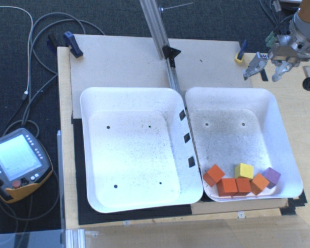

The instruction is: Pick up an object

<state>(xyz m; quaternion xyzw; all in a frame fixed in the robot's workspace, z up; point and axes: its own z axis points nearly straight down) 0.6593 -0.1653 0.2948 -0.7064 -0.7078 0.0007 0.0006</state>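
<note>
Several small blocks lie clustered along the near edge of the right bin (pixel 279 123): an orange block (pixel 213 174), a red-orange block (pixel 227 186), another orange one (pixel 242 185), a yellow block (pixel 244 170), an orange block (pixel 259 183) and a purple block (pixel 271 176). My gripper (pixel 265 69) hangs high at the upper right, above the bench behind the right bin's far rim, well away from the blocks. Its two fingers are spread apart with nothing between them.
The left bin (pixel 93 107) sits beside the right one. A metal pole (pixel 155 22) rises from the bench between the bins at the back. A blue clamp (pixel 72 44) sits at the back left corner, a teach pendant (pixel 15 161) at the far left.
</note>
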